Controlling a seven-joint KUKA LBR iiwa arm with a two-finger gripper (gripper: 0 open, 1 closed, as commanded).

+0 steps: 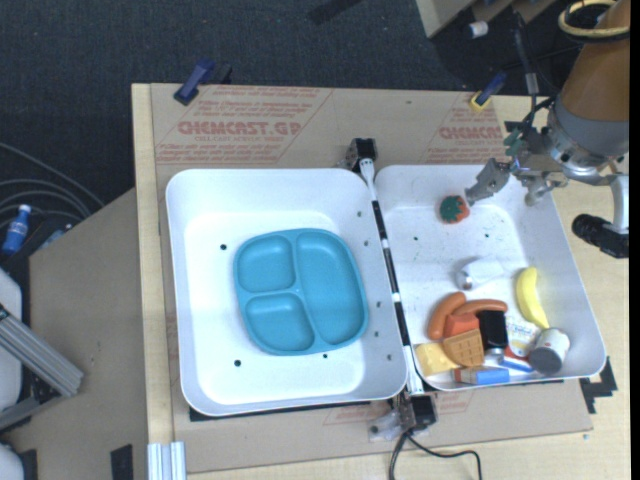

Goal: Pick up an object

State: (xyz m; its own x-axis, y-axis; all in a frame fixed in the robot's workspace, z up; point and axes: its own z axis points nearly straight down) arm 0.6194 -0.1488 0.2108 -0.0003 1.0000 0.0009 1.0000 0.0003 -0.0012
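Note:
My gripper [510,187] hangs over the far right corner of the right bin [428,186], its two fingers spread open with nothing between them. A small red and green toy fruit [455,208] lies on the bin floor just left of the left fingertip [485,184], apart from it. Several toys are heaped at the bin's near end: a yellow banana [530,296], an orange piece [462,314], a black block [492,327], a tan waffle-like piece [462,349], a blue pen [486,375] and a grey cylinder [549,347].
The left bin [200,268] holds a blue divided plate [298,290]. A small grey object [466,269] lies mid-bin on the right. A black clip [362,153] sits where the two bins meet at the far side. Cardboard [250,118] lies under the bins.

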